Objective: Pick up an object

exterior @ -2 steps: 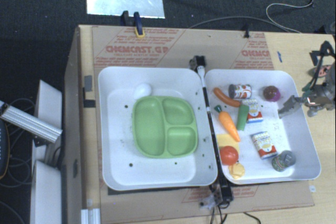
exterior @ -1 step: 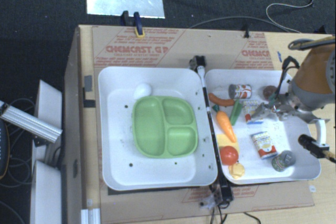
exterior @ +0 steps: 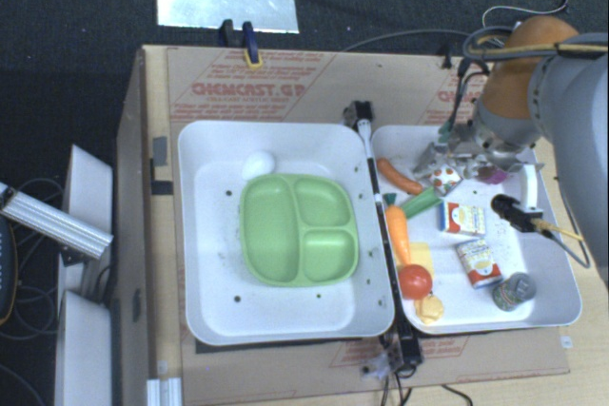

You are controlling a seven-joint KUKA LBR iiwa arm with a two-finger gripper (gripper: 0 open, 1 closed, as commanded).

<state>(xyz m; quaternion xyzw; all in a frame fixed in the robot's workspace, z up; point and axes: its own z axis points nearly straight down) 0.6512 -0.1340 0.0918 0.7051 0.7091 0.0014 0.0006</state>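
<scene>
The arm reaches in from three o'clock, and the gripper (exterior: 455, 157) sits low at the twelve o'clock end of the right bin (exterior: 561, 299). Whether it's clenched or released, I cannot tell. Right at it lies a red-and-white object (exterior: 443, 176); a sausage (exterior: 398, 176) lies at its nine o'clock. The green tray (exterior: 297, 229) fills the left bin (exterior: 209, 204).

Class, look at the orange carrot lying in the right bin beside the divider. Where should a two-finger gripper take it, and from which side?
Probably at the carrot's thick middle, coming straight down, fingers closing across its width. It lies flat and long, parallel to the bin's left wall, with the tomato at its lower end, so the ends are crowded.
</scene>
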